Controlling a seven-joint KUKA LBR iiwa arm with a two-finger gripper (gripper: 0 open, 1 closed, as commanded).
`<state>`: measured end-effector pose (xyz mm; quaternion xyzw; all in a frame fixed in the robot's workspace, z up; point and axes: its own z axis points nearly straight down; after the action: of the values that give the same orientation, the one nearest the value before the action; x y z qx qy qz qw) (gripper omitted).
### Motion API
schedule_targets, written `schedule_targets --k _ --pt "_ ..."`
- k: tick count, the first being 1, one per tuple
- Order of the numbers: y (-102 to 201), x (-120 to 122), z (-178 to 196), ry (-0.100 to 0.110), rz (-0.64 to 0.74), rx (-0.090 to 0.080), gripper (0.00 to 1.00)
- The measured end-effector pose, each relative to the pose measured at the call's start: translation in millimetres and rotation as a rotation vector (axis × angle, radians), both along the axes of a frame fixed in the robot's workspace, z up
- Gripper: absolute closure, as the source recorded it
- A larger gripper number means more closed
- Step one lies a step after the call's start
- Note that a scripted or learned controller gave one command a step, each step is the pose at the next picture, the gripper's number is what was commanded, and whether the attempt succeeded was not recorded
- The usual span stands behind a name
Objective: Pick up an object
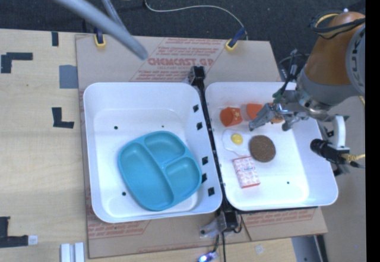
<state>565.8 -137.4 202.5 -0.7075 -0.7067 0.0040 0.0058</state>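
The blue divided tray [159, 169] fills the left bin [95, 136]. In the right bin [297, 189], the gripper [261, 119] hangs just beyond the brown disc [262, 148], grasping nothing visible; whether it is clenched cannot be told. Nothing is lifted yet. The orange-red pieces [231, 116], snack packet [246, 171] and fried egg [235, 139] crowd around the disc.

I'm seeing two smooth, glossy white plastic bins [101, 112]; a blue plastic tray [159, 169] is looking matt; cardboard [178, 62] beneath is showing dull brown; the bench [35, 154] is reading as pale wood.
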Motion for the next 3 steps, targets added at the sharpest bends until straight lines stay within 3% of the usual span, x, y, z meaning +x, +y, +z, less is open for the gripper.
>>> schedule_targets --k 1,2,3 --pt "0.2 2.9 6.3 -0.012 0.003 -0.002 0.00" --pt "2.9 2.5 -58.5 -0.006 0.003 -0.002 0.00" --pt "2.8 2.9 -109.9 -0.015 0.003 -0.006 0.00"
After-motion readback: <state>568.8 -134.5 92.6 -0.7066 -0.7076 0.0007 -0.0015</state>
